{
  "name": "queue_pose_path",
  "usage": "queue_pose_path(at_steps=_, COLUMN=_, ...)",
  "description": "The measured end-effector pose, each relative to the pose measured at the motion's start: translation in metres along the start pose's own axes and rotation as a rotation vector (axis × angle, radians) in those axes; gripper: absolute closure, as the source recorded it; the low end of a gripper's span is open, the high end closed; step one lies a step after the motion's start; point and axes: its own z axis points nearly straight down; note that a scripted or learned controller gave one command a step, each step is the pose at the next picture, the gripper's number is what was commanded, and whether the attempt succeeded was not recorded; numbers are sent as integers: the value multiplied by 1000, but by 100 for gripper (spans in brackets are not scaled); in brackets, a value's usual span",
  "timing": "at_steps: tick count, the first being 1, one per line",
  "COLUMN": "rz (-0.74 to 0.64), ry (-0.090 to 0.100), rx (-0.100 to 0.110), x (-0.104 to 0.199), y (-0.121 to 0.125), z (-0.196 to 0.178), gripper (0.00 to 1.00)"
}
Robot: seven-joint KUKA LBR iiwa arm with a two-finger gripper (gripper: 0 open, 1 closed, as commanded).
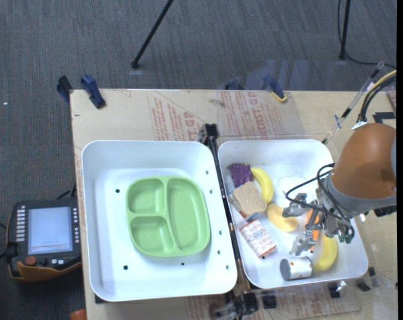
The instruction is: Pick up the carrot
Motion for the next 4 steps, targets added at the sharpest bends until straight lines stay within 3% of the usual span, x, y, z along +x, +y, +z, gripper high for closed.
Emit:
queue_pose_path(at_steps=1, rz=-7, ry=-7, rx=1, x=-3, y=3, z=-13, gripper=100)
queue_pose_path(at_steps=2, rz=171, ry=-5, rx=0, x=47, y=44, z=-55, gripper=100)
queue_pose_path(at_steps=3, rz=528, ry=-7, rx=1, x=48, y=47, z=-93, gripper=100)
queue_pose_path(at_steps=4, rz=524, ry=-7, rx=0, x=47, y=48, z=-102, gripper=100)
